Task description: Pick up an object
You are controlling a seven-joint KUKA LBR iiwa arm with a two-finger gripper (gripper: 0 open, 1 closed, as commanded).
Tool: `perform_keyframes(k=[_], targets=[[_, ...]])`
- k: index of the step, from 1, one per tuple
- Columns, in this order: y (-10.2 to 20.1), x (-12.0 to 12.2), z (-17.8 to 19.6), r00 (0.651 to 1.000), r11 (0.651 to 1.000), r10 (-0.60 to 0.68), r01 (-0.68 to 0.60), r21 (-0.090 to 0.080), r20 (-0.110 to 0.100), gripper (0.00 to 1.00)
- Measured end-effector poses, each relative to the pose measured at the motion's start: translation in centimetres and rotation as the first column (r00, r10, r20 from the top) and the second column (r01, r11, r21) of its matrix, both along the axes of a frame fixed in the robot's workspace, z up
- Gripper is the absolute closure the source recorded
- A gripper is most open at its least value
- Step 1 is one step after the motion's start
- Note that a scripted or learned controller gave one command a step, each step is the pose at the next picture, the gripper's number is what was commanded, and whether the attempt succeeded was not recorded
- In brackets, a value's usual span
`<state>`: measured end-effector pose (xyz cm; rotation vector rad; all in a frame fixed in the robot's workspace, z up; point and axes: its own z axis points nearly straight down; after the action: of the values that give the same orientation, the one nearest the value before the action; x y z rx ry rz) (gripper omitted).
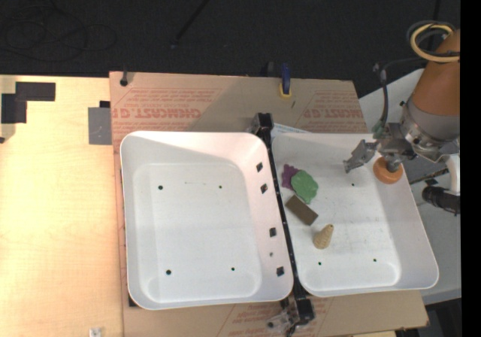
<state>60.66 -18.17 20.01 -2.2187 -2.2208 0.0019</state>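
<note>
Pincer [385, 156] sits over the right bin [406, 268], at about 2 o'clock from that bin's centre, with the grey arm [436, 106] and its orange band coming in from 3 o'clock. Whether it is spread or pressed together cannot be told from this slant. A small orange round piece [388, 171] lies directly under it, at its 6 o'clock; whether that piece is pinched, merely touched, or resting on the bin floor is not clear.

Nearest the camera among the loose things is a tan stub [323, 235], at roughly 8 o'clock from the bin's centre and apart from the others. Just beyond it, towards 10 o'clock, a dark brown block [302, 212] lies tilted near the bin's left wall. A green lump [305, 185] touches the block's far end, and a purple scrap [288, 174] pokes out at the lump's 10 o'clock, close against it. All four are well apart from the pincer, off at its 8 to 9 o'clock.

At 9 o'clock from the right bin, the left bin [135, 215] stands edge to edge with it. Both rest on a cardboard sheet [188, 102], with a blue clamp [285, 81] on its far edge at 12 o'clock.
</note>
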Motion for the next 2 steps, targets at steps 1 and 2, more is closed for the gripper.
perform_keyframes(k=[1,2], targets=[[4.3,0.1,-9.9,1.000,1.000,-0.001,0.001,-0.003,0.007,0.00],[10.0,-2.7,-10.8,1.000,1.000,0.002,-0.002,-0.006,0.014,0.00]])
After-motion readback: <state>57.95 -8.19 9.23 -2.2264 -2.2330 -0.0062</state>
